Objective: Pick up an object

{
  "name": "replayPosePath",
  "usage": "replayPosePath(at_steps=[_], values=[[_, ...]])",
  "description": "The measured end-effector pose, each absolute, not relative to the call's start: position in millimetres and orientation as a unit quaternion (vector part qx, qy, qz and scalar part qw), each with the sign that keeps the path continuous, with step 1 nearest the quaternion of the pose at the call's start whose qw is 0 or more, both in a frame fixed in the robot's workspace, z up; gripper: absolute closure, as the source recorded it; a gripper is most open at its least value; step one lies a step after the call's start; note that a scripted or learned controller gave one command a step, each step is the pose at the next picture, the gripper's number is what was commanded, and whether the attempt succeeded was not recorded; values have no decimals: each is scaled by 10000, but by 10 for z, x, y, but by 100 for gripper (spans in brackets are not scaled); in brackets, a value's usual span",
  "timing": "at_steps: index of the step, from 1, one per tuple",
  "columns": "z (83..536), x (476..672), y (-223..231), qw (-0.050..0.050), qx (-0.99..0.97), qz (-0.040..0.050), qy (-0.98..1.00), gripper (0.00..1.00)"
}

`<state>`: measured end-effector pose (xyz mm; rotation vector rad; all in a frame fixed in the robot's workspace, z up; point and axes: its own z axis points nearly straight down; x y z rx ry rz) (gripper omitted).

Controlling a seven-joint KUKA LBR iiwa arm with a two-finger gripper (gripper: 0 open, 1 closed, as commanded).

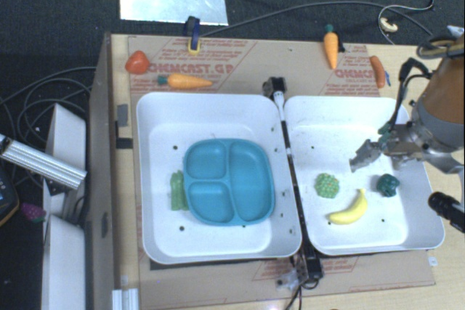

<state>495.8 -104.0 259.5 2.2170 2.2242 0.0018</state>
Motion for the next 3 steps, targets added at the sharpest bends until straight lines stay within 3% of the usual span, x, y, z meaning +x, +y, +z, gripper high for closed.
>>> replayPosePath(at_steps=[1, 2, 3], values=[[1011, 5090, -1477, -8, 7070, -5, 7072, 0], [1122, 5105, -1477, 10, 7065, 9, 7077, 100], [1823, 4873, -1298, 12, 7063, 10, 7080, 100]])
